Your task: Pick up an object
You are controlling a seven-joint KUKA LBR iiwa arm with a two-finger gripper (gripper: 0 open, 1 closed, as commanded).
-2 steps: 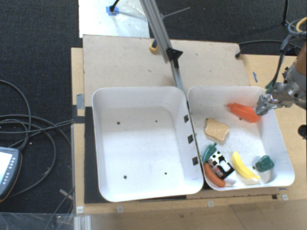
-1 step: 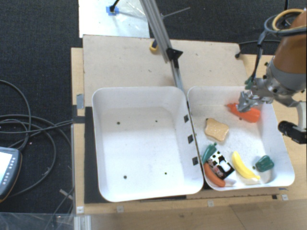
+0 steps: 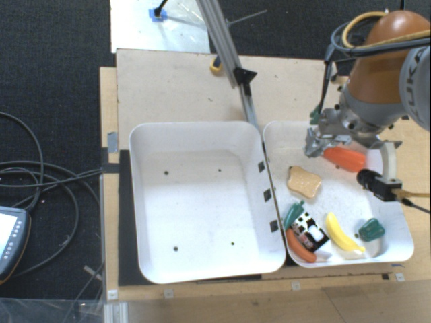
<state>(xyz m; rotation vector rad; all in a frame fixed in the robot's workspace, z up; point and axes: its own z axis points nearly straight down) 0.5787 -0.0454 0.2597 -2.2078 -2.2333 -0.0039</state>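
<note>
My gripper point(image 3: 319, 142) hangs over the far part of the right bin point(image 3: 404, 247), below the arm's orange band. An orange carrot-like piece point(image 3: 346, 158) lies directly to its right, partly hidden by the wrist; whether they touch I cannot tell. A tan slice of toast point(image 3: 304, 182) lies just in front of the gripper. Closer to the front lie a yellow banana point(image 3: 342, 233), a dark green piece point(image 3: 371, 230), a black-and-white block point(image 3: 310, 229), a red sausage point(image 3: 301, 246) and a small green item point(image 3: 293, 214).
The left bin point(image 3: 138, 180) stands beside the right one, and they share a middle wall point(image 3: 267, 187). A slanted metal pole point(image 3: 225, 39) crosses the far bench. Cables and a pendant lie at the left, off the bench.
</note>
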